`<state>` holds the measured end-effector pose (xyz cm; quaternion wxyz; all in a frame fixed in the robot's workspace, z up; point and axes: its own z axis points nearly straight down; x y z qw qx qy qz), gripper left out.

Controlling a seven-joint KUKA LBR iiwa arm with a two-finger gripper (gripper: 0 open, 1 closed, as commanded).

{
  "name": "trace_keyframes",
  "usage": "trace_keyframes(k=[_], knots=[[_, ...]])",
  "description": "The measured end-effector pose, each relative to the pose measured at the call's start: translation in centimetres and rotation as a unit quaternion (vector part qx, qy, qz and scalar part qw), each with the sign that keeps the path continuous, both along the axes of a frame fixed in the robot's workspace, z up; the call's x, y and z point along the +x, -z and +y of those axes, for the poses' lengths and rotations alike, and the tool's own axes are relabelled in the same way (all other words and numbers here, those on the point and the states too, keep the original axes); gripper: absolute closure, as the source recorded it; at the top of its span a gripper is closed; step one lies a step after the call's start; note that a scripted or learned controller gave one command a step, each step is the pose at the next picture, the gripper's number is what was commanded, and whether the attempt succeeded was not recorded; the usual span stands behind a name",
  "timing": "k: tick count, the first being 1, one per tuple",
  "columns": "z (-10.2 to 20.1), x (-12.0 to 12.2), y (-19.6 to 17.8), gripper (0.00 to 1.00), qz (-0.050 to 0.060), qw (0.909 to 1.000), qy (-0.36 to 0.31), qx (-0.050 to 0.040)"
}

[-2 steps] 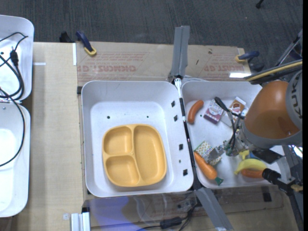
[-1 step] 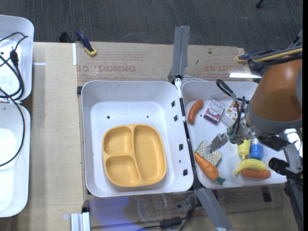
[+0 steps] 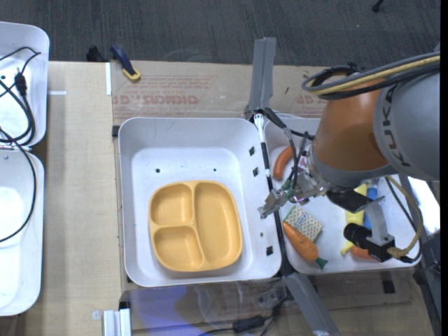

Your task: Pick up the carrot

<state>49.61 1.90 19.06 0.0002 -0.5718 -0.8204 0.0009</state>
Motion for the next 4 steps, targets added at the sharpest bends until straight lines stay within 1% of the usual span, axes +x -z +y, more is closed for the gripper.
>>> trace_keyframes(k=[1,2,3,4], knots=[[3.2,1.3,-4.1,0.0,0.0,0.9993,-0.038,-0.0001],[12.6,0.3,5.0,0.0,0.002,0.9883,-0.153,0.0],[13.6,-0.8,-6.0,0.0,0.0,0.9542,-0.299,0.0001],[20.4,-1.5,8.3,0.0,-0.006,0.9593,-0.282,0.0007]])
